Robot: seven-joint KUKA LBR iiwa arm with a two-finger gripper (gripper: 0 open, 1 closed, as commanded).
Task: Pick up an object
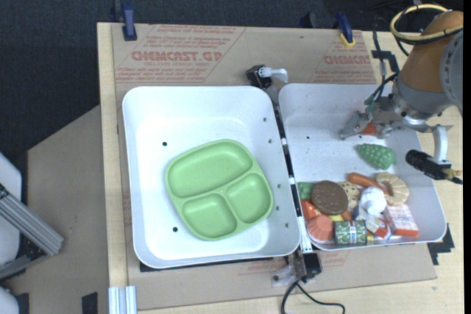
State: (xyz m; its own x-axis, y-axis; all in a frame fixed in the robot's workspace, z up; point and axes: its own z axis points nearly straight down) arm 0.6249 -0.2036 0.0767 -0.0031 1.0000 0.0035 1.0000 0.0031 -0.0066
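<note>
Reaching in over the right bin [316, 103], the gripper [366, 124] sits low near the bin's far side; whether it is released or clenched cannot be told, though something orange-red shows at its tip. A green, bumpy toy [376, 154] lies just beside it, apart from the heap of toy food [360, 209] at the near edge.

A light green tray [218, 189] lies in a white bin [140, 158]; the arm's band [430, 48] is orange.
</note>
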